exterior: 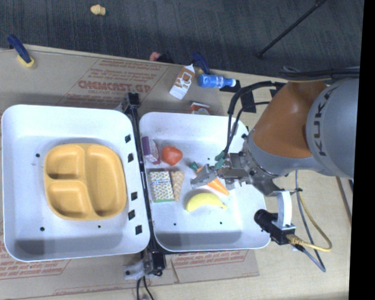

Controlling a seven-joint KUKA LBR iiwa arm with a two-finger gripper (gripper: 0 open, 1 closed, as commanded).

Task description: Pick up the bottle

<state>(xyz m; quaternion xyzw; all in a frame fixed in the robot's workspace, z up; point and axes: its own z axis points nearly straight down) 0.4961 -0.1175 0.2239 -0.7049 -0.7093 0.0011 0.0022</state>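
Bottle (pixel 217 82) lies crosswise behind the bins, cap rightward; pincer (pixel 206 173) state unclear.

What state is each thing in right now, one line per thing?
Blue bottle: lying on its side, outside the bins.
Yellow divided plate: flat in the left bin, nothing on it.
Banana: lying in the right bin.
Tomato: resting in the right bin.
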